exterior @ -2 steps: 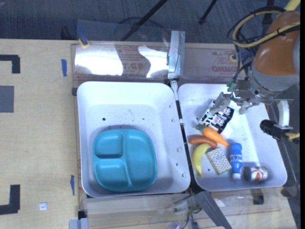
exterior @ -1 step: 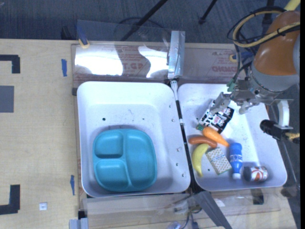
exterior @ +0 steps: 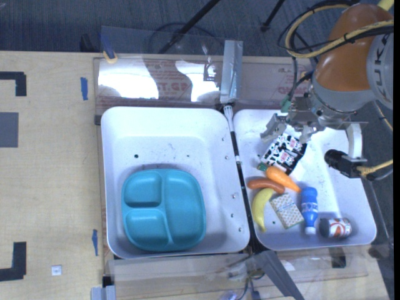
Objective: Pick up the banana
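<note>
The yellow banana (exterior: pixel 260 207) lies curved near the front left of the right bin (exterior: pixel 359 199), its upper end tucked under an orange carrot (exterior: pixel 275 179). My gripper (exterior: pixel 291 130) hangs over the back half of that bin, well behind the banana, above a black-and-white patterned box (exterior: pixel 285 152). Its two fingers (exterior: pixel 273 125) stand apart with nothing between them, so it is open.
Beside the banana are a speckled sponge-like block (exterior: pixel 287 212), a blue bottle (exterior: pixel 309 209) and a small can (exterior: pixel 336 228). The left bin (exterior: pixel 162 130) holds a teal divided plate (exterior: pixel 164 209). A ridge where the bins meet (exterior: pixel 236 167) runs just left of the banana.
</note>
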